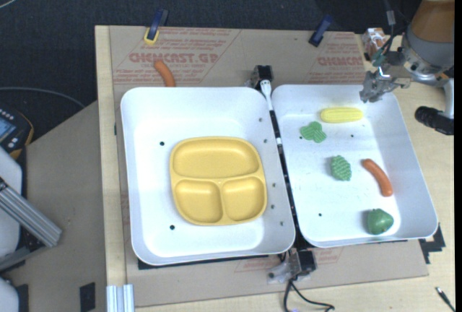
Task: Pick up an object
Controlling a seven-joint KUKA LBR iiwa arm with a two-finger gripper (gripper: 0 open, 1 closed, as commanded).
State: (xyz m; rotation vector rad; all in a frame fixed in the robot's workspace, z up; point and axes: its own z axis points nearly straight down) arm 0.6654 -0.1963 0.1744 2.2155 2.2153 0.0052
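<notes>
Left bin: the shallow white plastic bin [137, 159] holds a yellow three-compartment plastic tray [217, 180], lying flat near its middle.
Right bin: the second white bin [411, 159] carries the candidates: a green leafy toy vegetable [312, 132], a yellow toy corn cob [341, 114] near the back wall, a green ridged toy piece [341, 167], an orange toy sausage [377, 177], and a dark green rounded toy [378, 221] at the front corner.
Gripper: the metal two-finger gripper [375, 87] hangs over the right bin's back rim, just beside the corn cob; nothing shows between its fingers, and I cannot tell whether they are apart or together.
Step in hand: likely the approach.
Doing it well: centre over the corn cob, close across its narrow width, and keep clear of the bin wall.
</notes>
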